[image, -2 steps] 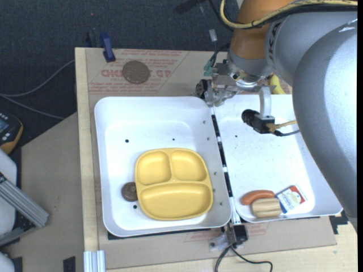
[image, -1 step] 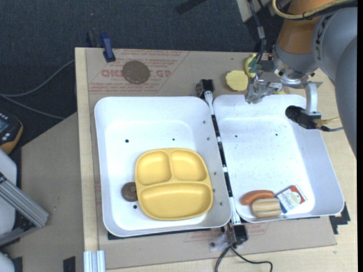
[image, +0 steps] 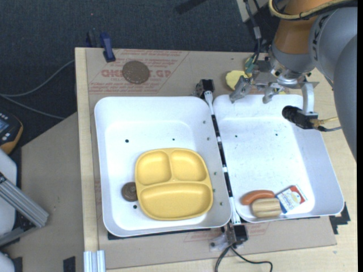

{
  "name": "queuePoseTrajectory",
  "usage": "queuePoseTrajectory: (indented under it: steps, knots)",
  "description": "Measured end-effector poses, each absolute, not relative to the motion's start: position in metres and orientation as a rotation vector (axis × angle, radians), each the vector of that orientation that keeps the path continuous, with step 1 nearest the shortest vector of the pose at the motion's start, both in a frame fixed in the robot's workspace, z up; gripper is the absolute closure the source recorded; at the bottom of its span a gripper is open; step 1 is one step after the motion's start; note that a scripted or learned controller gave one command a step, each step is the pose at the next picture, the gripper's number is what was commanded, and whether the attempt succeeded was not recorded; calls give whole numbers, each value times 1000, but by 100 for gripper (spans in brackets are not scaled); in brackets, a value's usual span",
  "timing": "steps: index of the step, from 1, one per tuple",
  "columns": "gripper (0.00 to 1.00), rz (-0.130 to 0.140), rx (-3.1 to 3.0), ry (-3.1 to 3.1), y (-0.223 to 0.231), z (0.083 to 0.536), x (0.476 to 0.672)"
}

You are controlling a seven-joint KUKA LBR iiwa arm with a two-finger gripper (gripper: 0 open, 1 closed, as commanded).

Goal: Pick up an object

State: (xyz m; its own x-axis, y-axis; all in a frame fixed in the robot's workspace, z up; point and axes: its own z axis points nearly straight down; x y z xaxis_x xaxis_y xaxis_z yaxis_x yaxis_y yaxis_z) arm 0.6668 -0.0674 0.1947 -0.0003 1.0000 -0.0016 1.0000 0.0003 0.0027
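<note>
At the near edge of the table (image: 91, 169), the right bin (image: 272, 146) is carrying three things in its near corner: a hot dog (image: 257, 197), a tan bun-like piece (image: 265, 208) lying just beside it on the near side, and a small packet (image: 292, 198) sitting against the bin's near right rim. In the left bin (image: 113, 129), a yellow divided plate (image: 172, 183) is lying toward the near side, with a small brown round thing (image: 129, 192) touching its left edge. Farther back, the tool (image: 253, 92) is hanging over the far rim of the right bin, fingers spread apart and gripping nothing. Just beyond it, a yellow object (image: 233, 79) is sitting on the table outside the bin. A brown disc (image: 135, 71) is lying near the table's far left corner, with a blue clip (image: 106, 47) at the far edge.
</note>
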Motion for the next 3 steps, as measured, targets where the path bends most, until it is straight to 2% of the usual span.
queuePoseTrajectory:
  steps: [1, 2, 3]
  knots:
    - [0, -1, 2222, 2206, -161, 231, 666]
    - [0, -2, 2241, 2233, -208, 77, 663]
    - [0, -3, 2224, 2223, -207, 85, 634]
